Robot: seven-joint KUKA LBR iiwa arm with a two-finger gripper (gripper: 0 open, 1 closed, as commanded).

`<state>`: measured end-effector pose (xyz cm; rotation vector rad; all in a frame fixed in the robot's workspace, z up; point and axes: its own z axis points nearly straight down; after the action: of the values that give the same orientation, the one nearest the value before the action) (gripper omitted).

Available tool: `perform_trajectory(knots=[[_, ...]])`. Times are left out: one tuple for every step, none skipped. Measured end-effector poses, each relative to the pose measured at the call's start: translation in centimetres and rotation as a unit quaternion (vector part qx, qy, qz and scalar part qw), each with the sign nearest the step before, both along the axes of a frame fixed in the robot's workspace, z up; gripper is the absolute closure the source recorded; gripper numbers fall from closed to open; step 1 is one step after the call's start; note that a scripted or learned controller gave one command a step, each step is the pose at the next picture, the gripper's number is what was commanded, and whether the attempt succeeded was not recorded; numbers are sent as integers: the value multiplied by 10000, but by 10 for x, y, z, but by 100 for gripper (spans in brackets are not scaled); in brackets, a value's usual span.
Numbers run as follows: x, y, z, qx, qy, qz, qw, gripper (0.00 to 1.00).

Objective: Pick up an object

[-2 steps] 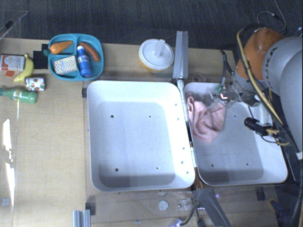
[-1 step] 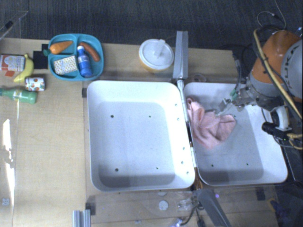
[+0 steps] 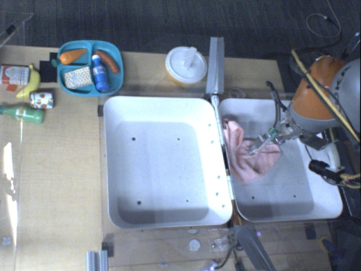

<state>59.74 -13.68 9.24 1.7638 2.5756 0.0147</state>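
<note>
A crumpled pink cloth lies in the right bin, against its left wall. My gripper is low over the cloth's upper right part, at or just above the fabric. The grey arm with its orange band reaches in from the right, above the bin's far right corner. The part of the cloth under the gripper is hidden.
The left bin sits beside the right one, a metal divider behind their shared edge. On the bench behind are a white lidded cup, a blue tray of toy food, and small toys at the far left. Cables run along the right bin's right side.
</note>
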Motion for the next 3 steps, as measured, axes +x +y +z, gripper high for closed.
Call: perform_trajectory(knots=[[0, 0, 0, 0, 1, -1, 10000, 0], [-22, 35, 0, -11, -3, 437, 9990, 0], [-18, 40, 0, -21, 5, 660, 9978, 0]])
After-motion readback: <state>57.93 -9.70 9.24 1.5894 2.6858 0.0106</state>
